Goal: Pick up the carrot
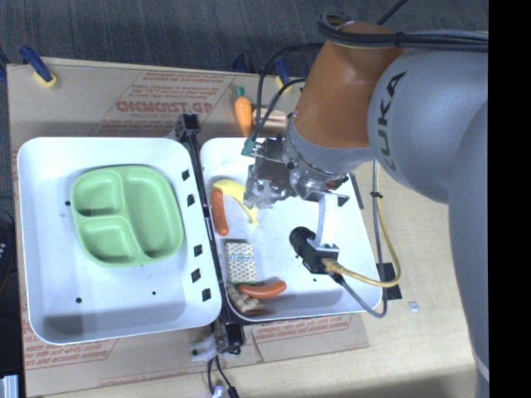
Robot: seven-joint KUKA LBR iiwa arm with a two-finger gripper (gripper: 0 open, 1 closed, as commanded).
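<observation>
The carrot (241, 114), orange with a green top, lies on the cardboard just beyond the far rim of the right bin (357, 239). My gripper (262, 186) hangs over the far left part of that bin, nearer the camera than the carrot and apart from it. It sits right beside a yellow banana (235, 192). The grey arm with its orange band covers much of the bin's right side.
In the right bin lie a red sausage (220, 214) by the banana, a patterned small box (241, 261), and another sausage (264, 288) at the near edge. The left bin (41, 247) holds a green divided plate (126, 214). A black cable connector (311, 251) hangs over the right bin.
</observation>
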